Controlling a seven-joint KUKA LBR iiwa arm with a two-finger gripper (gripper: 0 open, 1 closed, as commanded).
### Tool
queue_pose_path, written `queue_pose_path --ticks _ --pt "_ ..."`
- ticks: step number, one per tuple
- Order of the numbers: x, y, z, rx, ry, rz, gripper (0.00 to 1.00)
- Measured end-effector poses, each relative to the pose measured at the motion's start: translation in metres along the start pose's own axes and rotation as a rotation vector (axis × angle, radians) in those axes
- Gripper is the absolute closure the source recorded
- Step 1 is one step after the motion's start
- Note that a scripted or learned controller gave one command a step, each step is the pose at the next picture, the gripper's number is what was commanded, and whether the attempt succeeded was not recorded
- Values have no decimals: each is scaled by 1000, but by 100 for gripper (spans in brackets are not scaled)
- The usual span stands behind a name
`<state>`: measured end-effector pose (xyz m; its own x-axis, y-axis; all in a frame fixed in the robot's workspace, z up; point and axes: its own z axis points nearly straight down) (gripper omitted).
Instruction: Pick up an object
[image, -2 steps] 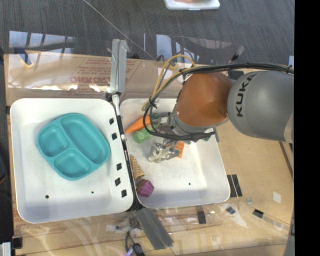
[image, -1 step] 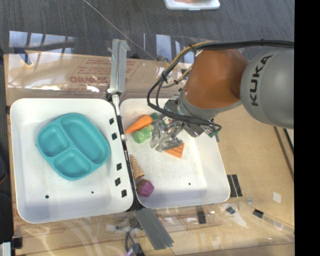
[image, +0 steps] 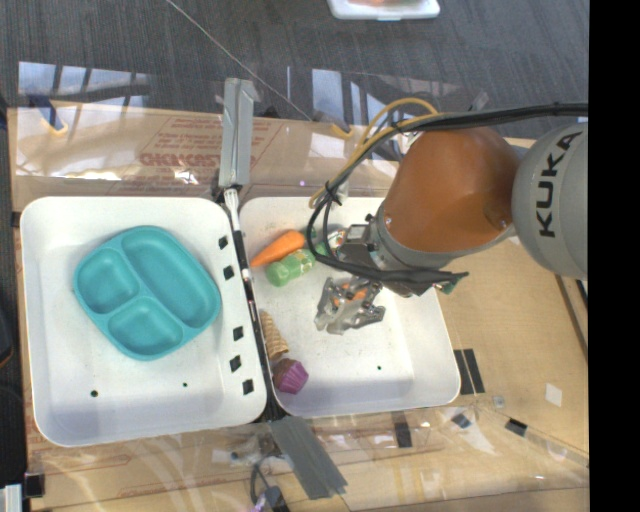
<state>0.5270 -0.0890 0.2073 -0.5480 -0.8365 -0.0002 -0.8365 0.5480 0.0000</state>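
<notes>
Both white bins (image: 60, 400) are seen to be of smooth, matt plastic, faintly speckled. A teal divided plate (image: 147, 290) of smooth plastic with a soft sheen is seen at nine o'clock. The orange carrot (image: 277, 247) and the green piece (image: 290, 268) beside it, near the centre, are seen as glossy plastic. The gripper (image: 347, 308) is shown as bare, dull metal. The orange band (image: 450, 190) at two o'clock appears smooth and satiny. The bench (image: 520, 300) looks like pale wood under clear, shiny film.
</notes>
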Motion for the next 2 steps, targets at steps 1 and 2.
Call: queue_pose_path --ticks 1,2 --pt "6 55 -18 0 0 -207 100" --pt "12 51 -48 3 -2 -521 100"
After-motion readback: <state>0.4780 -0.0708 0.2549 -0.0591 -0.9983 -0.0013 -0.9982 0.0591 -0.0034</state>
